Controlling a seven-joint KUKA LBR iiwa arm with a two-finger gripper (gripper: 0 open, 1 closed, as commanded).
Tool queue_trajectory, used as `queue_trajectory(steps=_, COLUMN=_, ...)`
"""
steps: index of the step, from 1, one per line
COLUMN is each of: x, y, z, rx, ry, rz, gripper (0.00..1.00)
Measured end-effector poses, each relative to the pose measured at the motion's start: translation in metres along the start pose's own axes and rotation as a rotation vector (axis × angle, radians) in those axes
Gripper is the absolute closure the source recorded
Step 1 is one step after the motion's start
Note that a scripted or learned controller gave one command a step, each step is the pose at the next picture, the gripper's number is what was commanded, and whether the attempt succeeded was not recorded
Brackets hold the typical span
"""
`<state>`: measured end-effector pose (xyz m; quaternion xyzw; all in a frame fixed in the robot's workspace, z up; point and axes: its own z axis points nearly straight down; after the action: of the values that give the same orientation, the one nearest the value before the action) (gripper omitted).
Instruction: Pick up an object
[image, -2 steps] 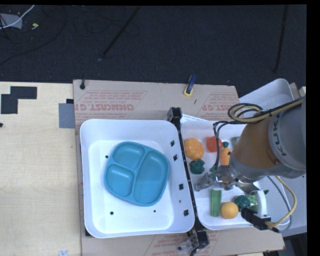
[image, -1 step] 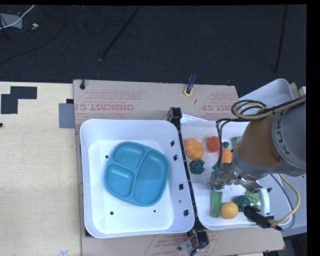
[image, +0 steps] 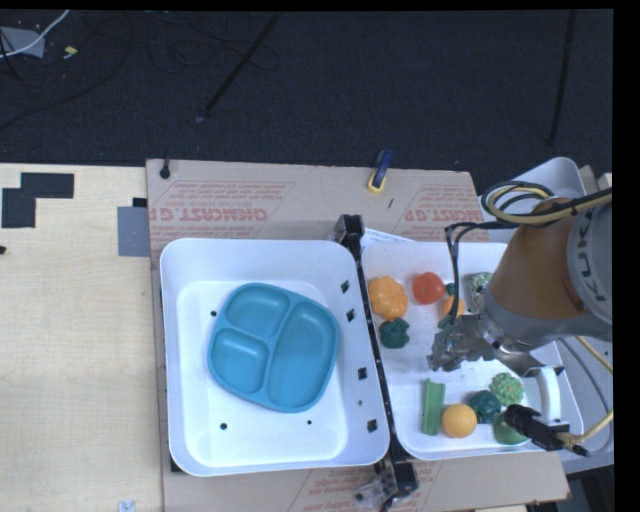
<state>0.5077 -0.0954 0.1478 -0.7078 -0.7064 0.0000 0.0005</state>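
My gripper (image: 447, 355) hangs low over the middle of the right bin (image: 402, 425), below the orange-banded wrist. Small toy foods lie around it: an orange-yellow piece (image: 387, 297) and a dark green piece (image: 394, 334) to its left, a red tomato (image: 428, 288) above it. Toward the bin's front lie a green stick (image: 432, 406), an orange ball (image: 459, 420), a teal piece (image: 486, 405) and a light green broccoli-like piece (image: 506, 387). Nothing is seen between the fingers.
The left bin (image: 180, 300) holds a blue divided plate (image: 273, 346). A black divider (image: 366, 340) runs between the bins. The arm's bulk covers the right bin's right side. A blue and yellow clamp (image: 379, 172) sits on the cardboard at the back.
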Motion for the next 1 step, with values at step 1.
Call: queue_trajectory(steps=1, x=-0.0111, y=0.003, z=-0.0533, rx=-0.002, ry=-0.001, rz=0.0, gripper=1.0)
